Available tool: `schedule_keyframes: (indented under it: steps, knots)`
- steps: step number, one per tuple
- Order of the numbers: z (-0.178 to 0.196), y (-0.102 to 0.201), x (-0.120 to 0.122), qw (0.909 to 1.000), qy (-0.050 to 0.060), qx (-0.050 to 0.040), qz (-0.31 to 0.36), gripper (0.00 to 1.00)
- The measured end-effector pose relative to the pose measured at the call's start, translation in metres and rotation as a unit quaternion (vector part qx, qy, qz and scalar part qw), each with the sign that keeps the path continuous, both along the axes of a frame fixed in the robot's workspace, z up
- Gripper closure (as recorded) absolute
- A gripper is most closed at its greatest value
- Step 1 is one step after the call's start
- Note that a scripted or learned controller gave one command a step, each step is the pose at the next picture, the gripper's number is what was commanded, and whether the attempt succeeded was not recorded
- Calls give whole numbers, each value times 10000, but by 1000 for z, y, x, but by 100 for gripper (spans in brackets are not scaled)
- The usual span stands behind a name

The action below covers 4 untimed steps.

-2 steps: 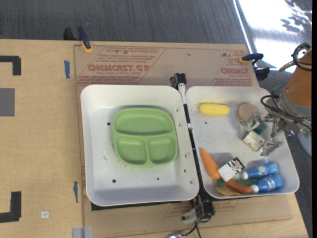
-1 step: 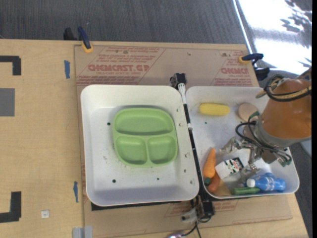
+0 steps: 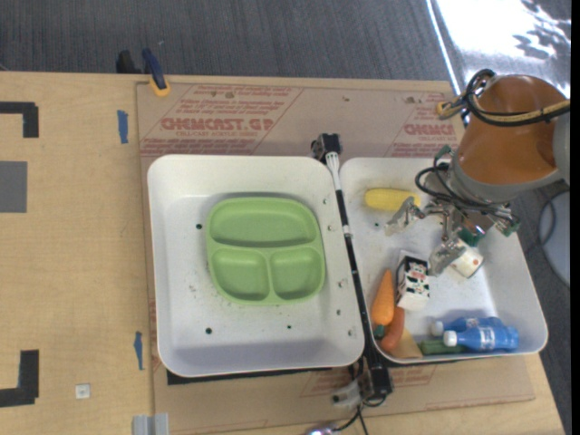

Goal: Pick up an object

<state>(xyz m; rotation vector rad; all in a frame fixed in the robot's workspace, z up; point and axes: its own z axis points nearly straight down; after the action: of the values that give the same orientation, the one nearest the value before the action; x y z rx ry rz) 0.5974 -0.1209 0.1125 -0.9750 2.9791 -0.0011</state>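
Wooden bench w/ two white bins. Left bin has green divided plate at center. Right bin: yellow item upper left, carrot, blue bottle at bottom. Gripper low in right bin's upper part, fingers spread apart, nothing between them.

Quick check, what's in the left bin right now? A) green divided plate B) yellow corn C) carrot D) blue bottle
A: the green divided plate lies in the left bin, while the blue bottle, carrot and yellow item are all in the right bin.
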Motion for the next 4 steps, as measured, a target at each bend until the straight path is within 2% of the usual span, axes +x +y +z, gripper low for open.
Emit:
schedule_keyframes:
  steps: [1,2,3,4]
  knots:
    - [-16,21,-85,9992,29,0,396,0]
    - [-25,18,-100,9991,-32,-3,-412,0]
    - [-14,19,-99,9992,-54,-2,-408,100]
    - [-14,20,-99,9991,-54,3,-411,0]
